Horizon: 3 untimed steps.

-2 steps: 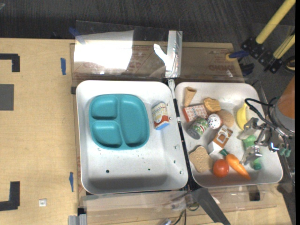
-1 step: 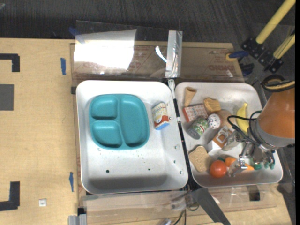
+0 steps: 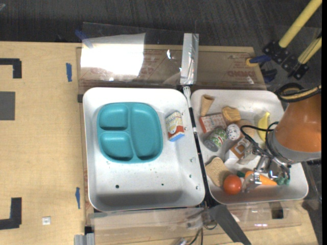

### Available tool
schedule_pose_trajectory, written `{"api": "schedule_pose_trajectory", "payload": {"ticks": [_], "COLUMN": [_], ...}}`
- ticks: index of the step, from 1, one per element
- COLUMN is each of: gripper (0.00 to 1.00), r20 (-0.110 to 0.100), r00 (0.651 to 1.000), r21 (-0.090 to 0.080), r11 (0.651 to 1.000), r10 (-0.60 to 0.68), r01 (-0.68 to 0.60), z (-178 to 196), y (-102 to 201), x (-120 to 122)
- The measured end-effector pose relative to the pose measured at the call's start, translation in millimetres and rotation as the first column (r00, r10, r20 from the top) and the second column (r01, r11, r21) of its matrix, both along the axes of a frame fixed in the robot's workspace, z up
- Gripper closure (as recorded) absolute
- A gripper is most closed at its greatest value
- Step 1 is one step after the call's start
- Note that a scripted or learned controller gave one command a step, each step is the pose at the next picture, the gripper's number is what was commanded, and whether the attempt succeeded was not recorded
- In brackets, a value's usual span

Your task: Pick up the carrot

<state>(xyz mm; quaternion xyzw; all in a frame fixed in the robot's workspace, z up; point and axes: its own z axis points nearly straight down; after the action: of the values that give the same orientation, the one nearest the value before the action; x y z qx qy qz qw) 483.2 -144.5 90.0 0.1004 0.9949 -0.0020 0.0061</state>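
Observation:
The carrot [image 3: 259, 179] is a small orange piece lying near the front wall of the right bin [image 3: 299, 190], just right of a red tomato [image 3: 231, 184]. My gripper [image 3: 267, 170] is low over it, directly above and touching or nearly touching the carrot; its metal parts cover part of the carrot. The arm's orange band [image 3: 304, 129] looms over the bin's right side and hides what lies beneath it.
The right bin also holds a bread slice [image 3: 215, 168], a green can [image 3: 216, 138], a speckled egg [image 3: 232, 131], a red box [image 3: 211, 121], a cone [image 3: 206, 104] and a banana [image 3: 263, 124]. The left bin [image 3: 148, 188] holds a teal divided plate [image 3: 129, 130] and a small carton [image 3: 174, 125].

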Motion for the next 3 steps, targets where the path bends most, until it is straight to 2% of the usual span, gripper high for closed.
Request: {"api": "schedule_pose_trajectory", "payload": {"ticks": [1,2,3], "gripper": [0.00,0.00,0.00], "r20": [0.002,0.004,0.001], "r00": [0.997,0.940,0.798], "r21": [0.000,-0.003,-0.010], "r11": [0.997,0.940,0.798], "r10": [0.080,0.341,0.603], "r01": [-0.080,-0.341,-0.603], "z": [0.0,-0.3,0.0], "y": [-0.4,-12.0,-6.4], "x": [1.0,1.5,8.0]}}
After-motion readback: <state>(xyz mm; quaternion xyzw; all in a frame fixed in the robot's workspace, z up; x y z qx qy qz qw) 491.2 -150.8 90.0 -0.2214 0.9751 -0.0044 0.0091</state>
